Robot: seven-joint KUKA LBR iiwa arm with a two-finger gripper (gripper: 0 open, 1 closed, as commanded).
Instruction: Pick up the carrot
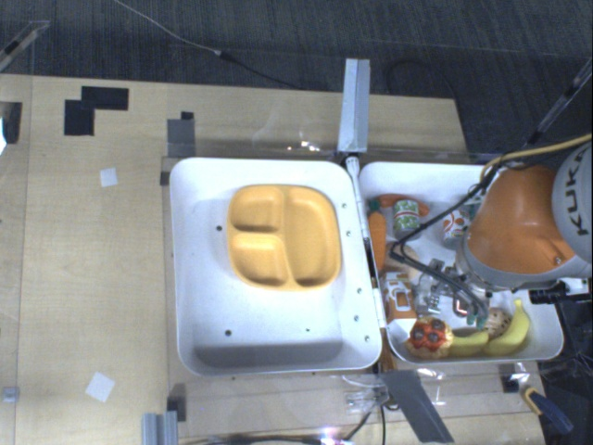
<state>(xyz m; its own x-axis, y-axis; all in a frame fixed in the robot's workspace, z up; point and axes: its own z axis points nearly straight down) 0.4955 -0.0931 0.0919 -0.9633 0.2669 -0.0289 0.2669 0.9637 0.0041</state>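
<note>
Light wooden bench (83, 276) under a dark carpet strip at the top edge, black tape patches near its upper left corner, small white squares of tape on its left side. Two shallow white bins side by side. Left white bin (199, 332) carries a yellow plastic divided plate with three compartments (283, 235), sitting in the upper middle of that bin. Grey metal divider post (353, 105) rises above the seam between the bins. Right white bin (547, 339) is cluttered. Orange carrot (377, 235) lies lengthwise along the right bin's left wall, upper half, just beside a small can with a green and white label (406, 216). Flat orange and white packet (400, 295) below the carrot. Red strawberry-like toy with dark spots (429, 336) at the bin's bottom edge, touching a yellow banana (500, 336) that curves along the bottom right corner. Grey arm with orange band (519, 221) enters from the right, covering the bin's upper right. Gripper (452, 295) hangs low over the bin's middle, wrapped in black cables; fingers are buried in wiring, can't tell how far apart they stand. Carrot is well left and above the gripper, apart from it, not between the fingers.
</note>
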